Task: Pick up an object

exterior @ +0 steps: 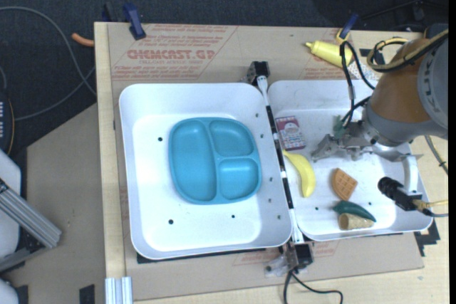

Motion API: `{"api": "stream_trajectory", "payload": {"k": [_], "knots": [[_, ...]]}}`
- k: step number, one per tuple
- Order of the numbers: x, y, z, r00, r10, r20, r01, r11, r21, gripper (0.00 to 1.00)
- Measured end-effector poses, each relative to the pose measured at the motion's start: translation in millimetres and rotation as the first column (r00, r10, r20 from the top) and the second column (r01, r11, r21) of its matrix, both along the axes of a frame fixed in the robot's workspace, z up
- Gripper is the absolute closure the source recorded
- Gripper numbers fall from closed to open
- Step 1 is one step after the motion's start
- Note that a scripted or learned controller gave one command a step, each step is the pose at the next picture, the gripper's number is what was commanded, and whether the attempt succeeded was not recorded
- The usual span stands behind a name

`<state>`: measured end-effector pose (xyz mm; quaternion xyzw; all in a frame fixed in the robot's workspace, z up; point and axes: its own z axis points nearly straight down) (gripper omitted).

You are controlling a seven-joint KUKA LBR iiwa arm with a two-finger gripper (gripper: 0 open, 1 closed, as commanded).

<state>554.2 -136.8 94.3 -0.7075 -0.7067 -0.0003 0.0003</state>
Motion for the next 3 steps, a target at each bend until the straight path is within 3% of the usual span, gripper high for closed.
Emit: {"api": "stream_trajectory", "payload": {"k": [1,2,3], "knots": [[-47.4,-2.2,-10.2,1.000,0.000,-0.002,0.000,1.000,0.000,0.00],[-46.7,-1.9,-0.3,1.000,-0.001,0.000,0.001,1.000,0.000,1.00],[-30.3,70.9,90.6,1.000,0.003,0.001,-0.003,1.000,0.000,1.00]]}}
